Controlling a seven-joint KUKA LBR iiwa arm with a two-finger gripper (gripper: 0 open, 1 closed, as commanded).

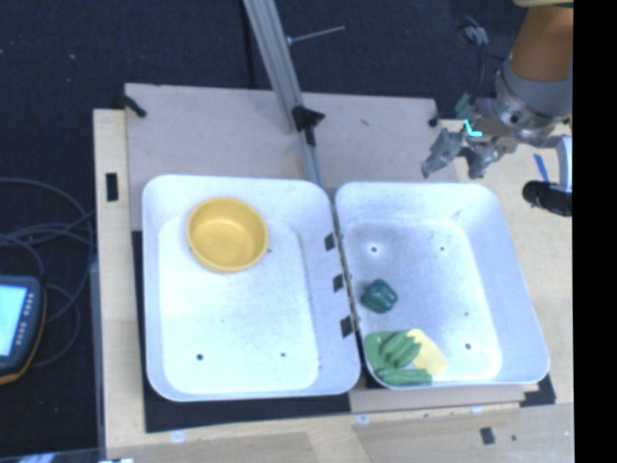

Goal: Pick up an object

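Well below gripper (455, 159): green pepper (378, 295).

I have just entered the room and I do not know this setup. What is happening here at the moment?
A grey robot arm with an orange band reaches in from the right. Its end effector hovers above the far edge of the right bin, and nothing shows between its fingers. In that bin lie a dark green object and, at the near edge, a light green object on a yellow one. The left bin holds a yellow bowl.
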